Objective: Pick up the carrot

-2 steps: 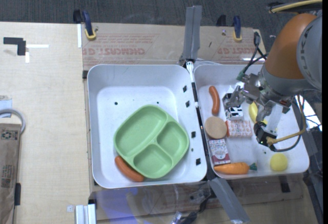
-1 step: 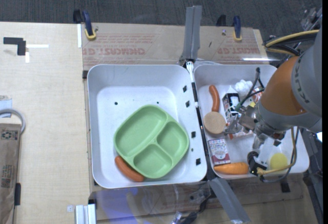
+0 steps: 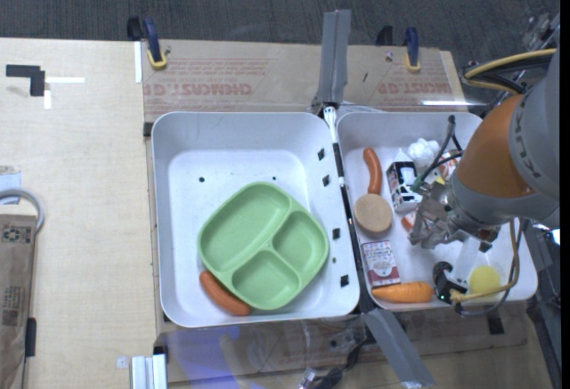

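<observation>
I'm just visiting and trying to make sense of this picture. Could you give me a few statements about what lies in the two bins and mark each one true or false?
1. The green three-compartment plastic plate lies in the left white bin. True.
2. The orange carrot lies on the green plate. False: it lies along the near edge of the right white bin.
3. The robot's hand is above the right bin. True.
4. The round tan disc is in the left bin. False: it is in the right bin.
</observation>
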